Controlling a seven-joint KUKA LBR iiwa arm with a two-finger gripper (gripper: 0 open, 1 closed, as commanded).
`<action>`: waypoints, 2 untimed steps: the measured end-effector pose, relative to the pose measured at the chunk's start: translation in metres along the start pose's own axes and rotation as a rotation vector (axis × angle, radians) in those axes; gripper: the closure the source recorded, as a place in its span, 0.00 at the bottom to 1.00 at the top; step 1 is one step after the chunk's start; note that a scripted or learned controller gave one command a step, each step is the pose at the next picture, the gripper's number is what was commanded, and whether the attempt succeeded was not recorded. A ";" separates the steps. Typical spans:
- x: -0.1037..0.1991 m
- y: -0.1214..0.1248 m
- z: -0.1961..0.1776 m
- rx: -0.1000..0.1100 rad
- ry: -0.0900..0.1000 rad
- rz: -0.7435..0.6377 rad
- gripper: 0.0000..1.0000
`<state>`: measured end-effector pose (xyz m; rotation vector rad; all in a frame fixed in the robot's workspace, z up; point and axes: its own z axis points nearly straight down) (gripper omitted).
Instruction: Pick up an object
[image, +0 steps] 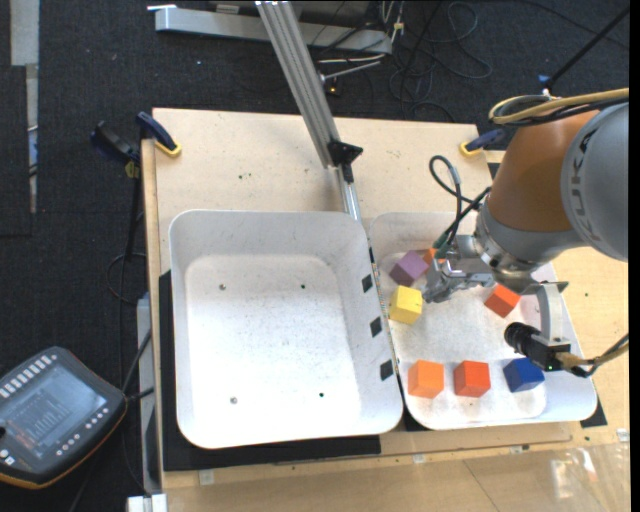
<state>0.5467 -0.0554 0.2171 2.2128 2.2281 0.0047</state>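
Observation:
The right bin (452, 335) holds several small blocks. A purple block (408, 268) and a yellow block (405, 304) lie near its left wall. Along the front edge sit an orange block (427, 378), a red-orange block (472, 378) and a blue block (522, 375). Another red-orange block (502, 298) lies further right, partly under the wrist. My gripper (441, 284) hangs low over the bin, just right of the purple and yellow blocks. No block is seen in its grasp. The wrist hides the bin's far right part.
The left bin (270, 216) stands beside the right one, their walls touching. A slanted aluminium pole (310, 90) ends between the bins at the back. Clamps (152, 132) sit on the bench's rear corners. A teach pendant (50, 415) lies off the bench at lower left.

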 end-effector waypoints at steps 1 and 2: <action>0.055 0.012 0.006 0.002 0.000 -0.001 1.00; 0.099 0.020 0.003 0.002 0.000 -0.001 1.00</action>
